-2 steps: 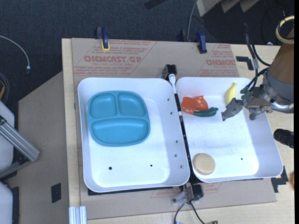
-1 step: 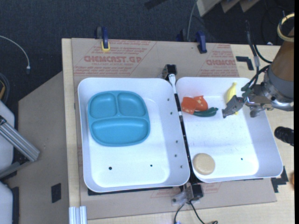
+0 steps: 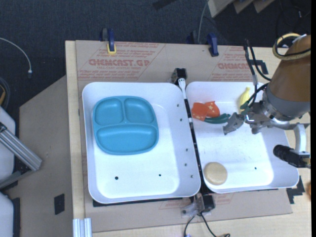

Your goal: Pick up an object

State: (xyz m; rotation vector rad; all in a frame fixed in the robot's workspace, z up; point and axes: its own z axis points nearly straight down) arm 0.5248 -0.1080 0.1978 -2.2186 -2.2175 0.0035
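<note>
Hand (image 3: 243, 123) spread over glossy white bin (image 3: 237, 179), beside orange carrot-shaped toy (image 3: 204, 109).

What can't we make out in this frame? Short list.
- Tool, camera view: small and blurred; grip state unclear.
- Yellow object, right bin: partly behind the arm's cables, shape unclear.
- Orange-and-green item: too small to identify.
- Arm: cut off by the right edge.

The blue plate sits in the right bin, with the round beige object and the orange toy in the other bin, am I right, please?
Not quite: the camera view shows the blue plate in the left bin. The round beige object and the orange toy are indeed in the other bin, the right one.
</note>
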